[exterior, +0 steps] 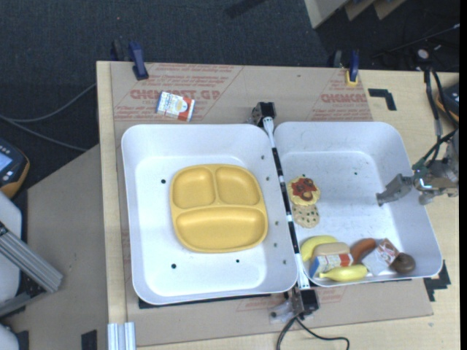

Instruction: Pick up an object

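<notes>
Camera view, left to right: yellow plate (218, 208) sits alone in my left bin (139, 159), while the food pile (350, 257) crowds the right bin (343, 141)'s near corner. My gripper (398, 189) hovers well apart at the far wall, carrying nothing, opening unclear to me. My worry: tight clutter against the walls could make me clip the rim or slip off the banana (332, 261).

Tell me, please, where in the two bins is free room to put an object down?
In the left bin, a bare strip rings the yellow divided plate. In the right bin, the floor above the cookies out to the gripper is bare. Its near edge is crowded: bananas, small carton, other toy food.
</notes>
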